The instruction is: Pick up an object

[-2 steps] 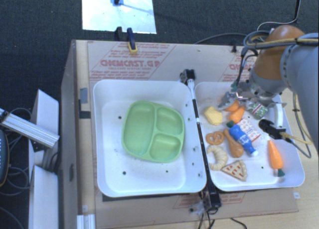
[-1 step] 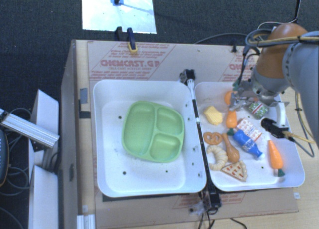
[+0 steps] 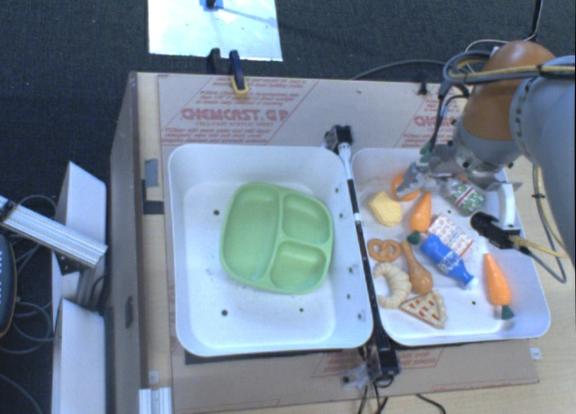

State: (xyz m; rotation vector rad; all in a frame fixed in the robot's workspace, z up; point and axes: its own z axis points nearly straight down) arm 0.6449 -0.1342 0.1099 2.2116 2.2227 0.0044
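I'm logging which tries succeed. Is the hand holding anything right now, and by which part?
It cannot be told. The hand is low over the right bin, close to an orange piece by the yellow toy, but no object visibly sits in its grip.

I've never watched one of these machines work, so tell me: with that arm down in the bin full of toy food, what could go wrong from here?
1. Crowding: the gripper sits low among close-packed toys, so it may nudge the orange carrot or the yellow piece rather than lift one.
2. Small, rounded items like the pretzel could slip free.
3. The gripper works near the right bin's far wall, so a pushed toy might get wedged against it.
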